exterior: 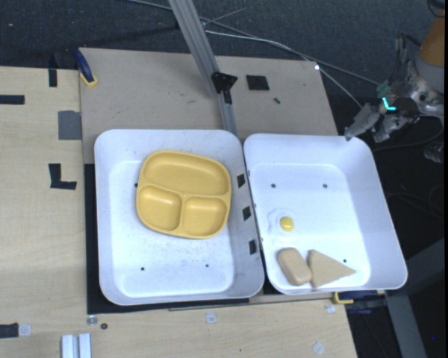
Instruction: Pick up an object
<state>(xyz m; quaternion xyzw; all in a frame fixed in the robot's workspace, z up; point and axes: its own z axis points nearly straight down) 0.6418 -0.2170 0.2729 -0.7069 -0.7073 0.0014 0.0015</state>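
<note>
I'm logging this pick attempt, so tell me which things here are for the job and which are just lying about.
For the job: gripper, yellow tray, fried egg toy, tan block, tan wedge.
Lying about: blue clamp, metal rail, cables.

Robotics lab bench: plywood top (30,200) with black tape marks, two white bins (108,274), aluminium camera mast (190,28), loose cables (284,47).

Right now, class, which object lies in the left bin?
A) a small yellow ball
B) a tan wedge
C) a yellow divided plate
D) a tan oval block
C: the yellow divided plate lies in the left bin; the other items sit in the right bin.
</note>
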